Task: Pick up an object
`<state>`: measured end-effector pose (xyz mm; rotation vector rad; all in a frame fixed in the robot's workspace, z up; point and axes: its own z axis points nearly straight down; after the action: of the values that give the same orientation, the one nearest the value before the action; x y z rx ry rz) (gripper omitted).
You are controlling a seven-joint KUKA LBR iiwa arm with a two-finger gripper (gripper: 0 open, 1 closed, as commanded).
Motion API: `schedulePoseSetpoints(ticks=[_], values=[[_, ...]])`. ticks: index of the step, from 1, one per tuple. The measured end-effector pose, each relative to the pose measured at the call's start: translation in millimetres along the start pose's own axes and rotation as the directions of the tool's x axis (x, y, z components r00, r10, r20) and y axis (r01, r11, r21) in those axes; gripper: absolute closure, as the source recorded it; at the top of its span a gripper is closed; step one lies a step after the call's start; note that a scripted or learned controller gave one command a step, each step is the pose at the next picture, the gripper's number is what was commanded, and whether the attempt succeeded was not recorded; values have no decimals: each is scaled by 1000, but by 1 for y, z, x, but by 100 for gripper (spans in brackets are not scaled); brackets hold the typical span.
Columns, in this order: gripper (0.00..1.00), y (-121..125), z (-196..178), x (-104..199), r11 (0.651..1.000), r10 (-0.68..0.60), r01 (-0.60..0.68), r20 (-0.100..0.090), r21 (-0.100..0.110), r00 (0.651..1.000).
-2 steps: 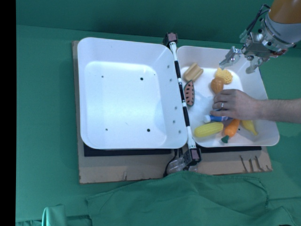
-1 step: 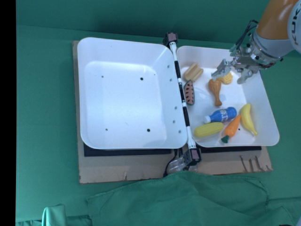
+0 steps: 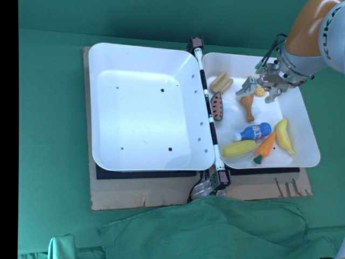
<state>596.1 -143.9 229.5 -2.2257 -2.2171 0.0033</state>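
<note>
Pincer (image 3: 262, 89) hangs over the drumstick (image 3: 247, 106) in the right bin (image 3: 308, 139), just beside the hot dog (image 3: 221, 82), grip state I cannot tell, so I would centre on the drumstick's narrow shaft before closing.

Grey arm (image 3: 330, 28), orange band, black cables
</note>
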Motion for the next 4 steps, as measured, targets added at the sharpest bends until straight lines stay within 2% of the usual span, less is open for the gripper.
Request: schedulePoseSetpoints(ticks=[1,2,4], values=[[0,2,46,-2,1000,0,0,2,-9,1000],[100,4,30,-4,1000,4,-3,7,-21,1000],[100,-6,-85,-13,1000,0,0,2,-13,1000]])
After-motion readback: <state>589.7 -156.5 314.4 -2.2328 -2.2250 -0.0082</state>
